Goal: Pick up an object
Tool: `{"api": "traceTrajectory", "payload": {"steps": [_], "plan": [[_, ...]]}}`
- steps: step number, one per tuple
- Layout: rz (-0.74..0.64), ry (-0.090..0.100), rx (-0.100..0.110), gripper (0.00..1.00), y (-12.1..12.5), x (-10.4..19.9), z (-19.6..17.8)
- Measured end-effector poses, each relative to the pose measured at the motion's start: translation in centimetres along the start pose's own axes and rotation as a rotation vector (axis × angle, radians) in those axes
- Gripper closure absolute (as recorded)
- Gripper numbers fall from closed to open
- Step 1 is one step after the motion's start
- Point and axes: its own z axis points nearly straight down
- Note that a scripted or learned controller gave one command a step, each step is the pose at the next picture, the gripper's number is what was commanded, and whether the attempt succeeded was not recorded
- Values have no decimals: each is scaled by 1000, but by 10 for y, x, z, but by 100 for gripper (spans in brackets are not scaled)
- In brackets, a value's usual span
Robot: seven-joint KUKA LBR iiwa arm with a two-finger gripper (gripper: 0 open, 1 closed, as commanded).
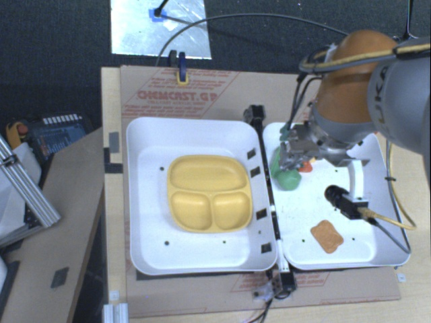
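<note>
**Right bin** (380, 246): holds a green toy (288, 179) near its left wall and a small red piece (307, 167) just beside the toy. A white curved piece (355, 177) lies further right. A flat brown slice (326, 236) lies toward the near edge, well apart from the rest.

**Left bin** (143, 200): holds one yellow divided plate (209, 192), roughly centred.

**Arm** (360, 79): reaches in from the right, with its wrist low over the left part of the right bin.

**Risks (judged):**
1. The green toy lies close to the bin wall. A descent slightly too far left could strike the wall or the black clips (255, 172) along the shared edge rather than straddle the toy.
2. The red piece is so near that a grab might catch it as well, or knock it aside, and secure neither.
3. The toy looks rounded, so a squeeze off its middle may push it out sideways.

**Gripper** (291, 159): sits directly over the green toy and overlaps its upper part in this slanted view. It is probably touching the toy or very close, but contact cannot be confirmed. Whether it is open or closed cannot be told, because the wrist's bulk hides it. Nothing can be listed as held.

**Task's thing:** most likely the green toy, which appears to rest on the floor of the right bin under the gripper, not lifted.
</note>
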Motion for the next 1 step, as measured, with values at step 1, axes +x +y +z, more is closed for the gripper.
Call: {"api": "traceTrajectory", "payload": {"steps": [1], "plan": [[0,-1,-1,100,-3,54,-5]]}}
